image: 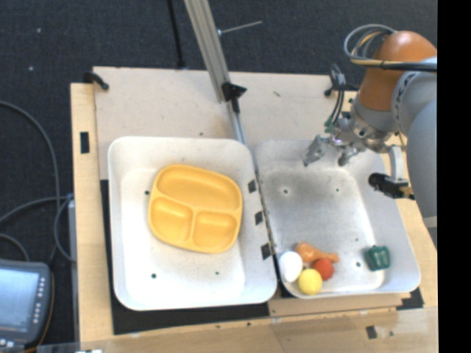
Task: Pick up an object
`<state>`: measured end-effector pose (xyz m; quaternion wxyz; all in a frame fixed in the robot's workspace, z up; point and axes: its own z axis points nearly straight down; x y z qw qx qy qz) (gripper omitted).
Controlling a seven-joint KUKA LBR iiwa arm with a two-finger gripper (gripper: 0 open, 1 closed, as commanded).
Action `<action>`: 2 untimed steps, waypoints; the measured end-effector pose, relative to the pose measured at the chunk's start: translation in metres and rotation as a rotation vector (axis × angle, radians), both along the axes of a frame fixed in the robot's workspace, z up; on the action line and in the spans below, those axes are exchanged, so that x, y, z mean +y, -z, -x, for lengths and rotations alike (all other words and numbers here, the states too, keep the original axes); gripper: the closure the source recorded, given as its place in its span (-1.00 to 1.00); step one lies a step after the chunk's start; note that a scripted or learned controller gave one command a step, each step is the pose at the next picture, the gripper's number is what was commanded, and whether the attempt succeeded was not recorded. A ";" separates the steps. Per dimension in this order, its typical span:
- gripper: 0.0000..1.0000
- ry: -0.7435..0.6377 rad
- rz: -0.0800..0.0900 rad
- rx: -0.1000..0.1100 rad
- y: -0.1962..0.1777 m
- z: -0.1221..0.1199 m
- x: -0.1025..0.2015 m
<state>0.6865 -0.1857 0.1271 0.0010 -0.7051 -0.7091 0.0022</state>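
Dark carpet surrounds a pale wooden bench (294, 101), and on this bench stand two shallow white bins side by side. I take the right bin (324, 197) as the landmark for all places.

To the left of the right bin, touching it along one edge, is the left bin (132, 271). A yellow plate (195, 208) with three compartments lies flat in the middle of it, probably as a place where picked things could be sorted. A slanted metal pole (210, 43) comes down from the top and meets the bench just behind the seam between the two bins.

The arm (394, 72), grey with an orange part, stands at the far right corner of the right bin. Its gripper (327, 149) hangs over the far edge of this bin, well apart from the small things. Nothing is between the fingers; if they are apart or together I cannot tell, because they are too small and dark.

The things to pick lie at the near edge of the right bin, perhaps because they rolled into the low corner. A white egg (291, 265), a yellow ball (310, 282), a red ball (324, 268) and an orange piece (309, 252) touch each other in the near left corner. A small green block (377, 257) lies alone toward the near right corner; being apart from the others, it seems the easier choice. I judge that the pick has not started, and the gripper must travel toward the near side first.
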 end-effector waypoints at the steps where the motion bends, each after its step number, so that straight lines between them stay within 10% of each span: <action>1: -1.00 -0.002 0.001 -0.002 0.026 0.000 -0.001; 2: 1.00 -0.005 0.005 -0.005 0.013 -0.001 -0.003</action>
